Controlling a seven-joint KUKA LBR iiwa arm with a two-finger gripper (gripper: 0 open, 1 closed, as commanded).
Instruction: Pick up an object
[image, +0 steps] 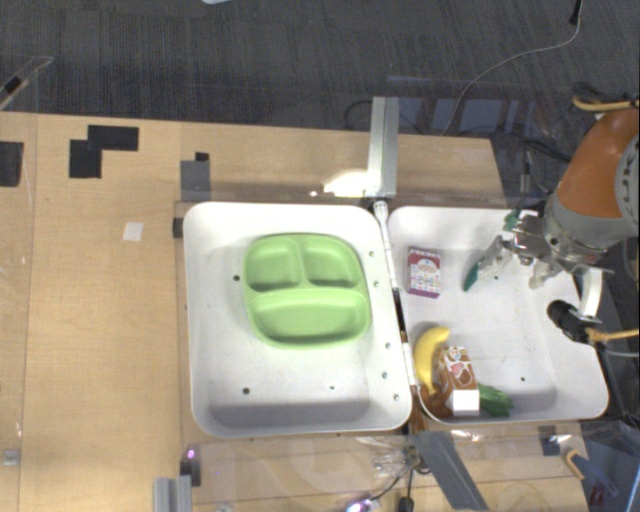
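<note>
My gripper (503, 274) hangs over the upper middle of the right bin (560, 345), open, with nothing between its fingers. Its left finger (482, 266) ends in a teal tip, a little right of a small white and purple box (424, 272). In the bin's front left corner lie a yellow banana (429, 356), a brown snack packet (457, 369), a white block (465, 402) and a green item (494, 402), packed close together. The arm's orange band (598, 180) rises at the right edge.
The left bin (215, 380) holds a green divided plate (304, 288). A metal post (384, 150) stands behind the seam between the bins. A black cable part (565, 318) hangs by the right bin's right wall.
</note>
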